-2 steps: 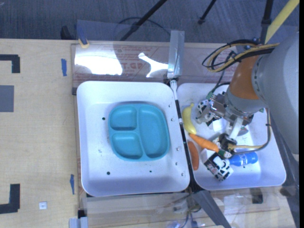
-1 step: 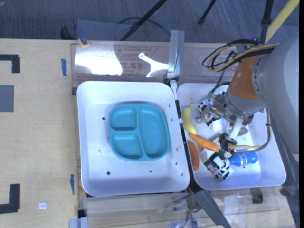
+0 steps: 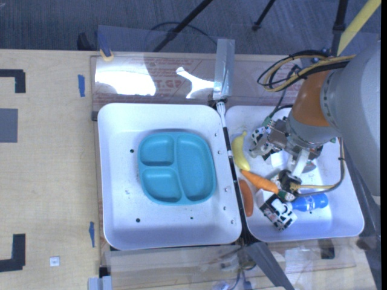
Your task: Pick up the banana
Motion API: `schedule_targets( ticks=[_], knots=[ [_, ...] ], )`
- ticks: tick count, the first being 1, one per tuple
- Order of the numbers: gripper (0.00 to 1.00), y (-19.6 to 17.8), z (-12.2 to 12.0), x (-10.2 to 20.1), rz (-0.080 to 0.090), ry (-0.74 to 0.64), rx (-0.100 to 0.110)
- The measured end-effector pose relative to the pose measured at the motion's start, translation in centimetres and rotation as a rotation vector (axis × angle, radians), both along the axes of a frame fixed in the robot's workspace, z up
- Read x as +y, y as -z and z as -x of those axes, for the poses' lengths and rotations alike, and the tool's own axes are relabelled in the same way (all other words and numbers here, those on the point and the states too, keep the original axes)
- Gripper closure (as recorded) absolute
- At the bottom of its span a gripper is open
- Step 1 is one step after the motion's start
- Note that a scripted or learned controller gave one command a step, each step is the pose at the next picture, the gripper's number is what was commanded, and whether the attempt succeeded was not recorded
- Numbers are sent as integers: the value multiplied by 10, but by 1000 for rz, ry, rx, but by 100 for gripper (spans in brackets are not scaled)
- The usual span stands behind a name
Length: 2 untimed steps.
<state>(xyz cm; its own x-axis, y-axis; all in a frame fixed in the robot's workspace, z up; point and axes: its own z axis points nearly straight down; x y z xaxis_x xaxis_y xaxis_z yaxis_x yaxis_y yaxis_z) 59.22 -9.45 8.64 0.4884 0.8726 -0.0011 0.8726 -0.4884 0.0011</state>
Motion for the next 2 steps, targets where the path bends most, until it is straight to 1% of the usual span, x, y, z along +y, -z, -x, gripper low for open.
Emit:
schedule_targets(
  ticks=[2],
  knots=[
    [0, 0, 0, 0, 0, 0, 0]
  ],
)
